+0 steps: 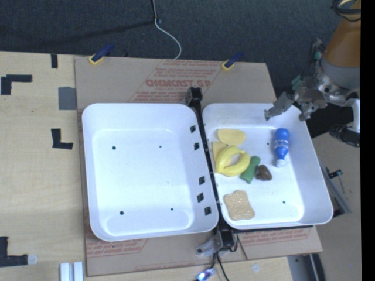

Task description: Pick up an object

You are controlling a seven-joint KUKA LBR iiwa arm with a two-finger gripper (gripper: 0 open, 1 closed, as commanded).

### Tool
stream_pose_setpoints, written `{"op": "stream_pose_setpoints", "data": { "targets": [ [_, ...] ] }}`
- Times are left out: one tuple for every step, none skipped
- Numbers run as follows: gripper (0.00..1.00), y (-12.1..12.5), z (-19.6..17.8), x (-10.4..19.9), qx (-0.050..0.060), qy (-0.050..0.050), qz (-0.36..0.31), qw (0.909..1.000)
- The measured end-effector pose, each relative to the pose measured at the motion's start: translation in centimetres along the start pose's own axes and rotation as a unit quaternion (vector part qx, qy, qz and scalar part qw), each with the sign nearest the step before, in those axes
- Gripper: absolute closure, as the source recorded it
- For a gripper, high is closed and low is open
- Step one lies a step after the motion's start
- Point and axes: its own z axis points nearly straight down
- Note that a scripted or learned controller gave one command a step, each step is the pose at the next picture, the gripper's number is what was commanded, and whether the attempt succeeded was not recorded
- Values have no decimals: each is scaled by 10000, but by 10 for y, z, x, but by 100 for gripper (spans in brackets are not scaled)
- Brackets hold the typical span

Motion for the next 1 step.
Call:
{"op": "stream_pose_setpoints", "data": {
  "targets": [
    [0,22,173,-9,30,2,-6,10000]
  ]
}}
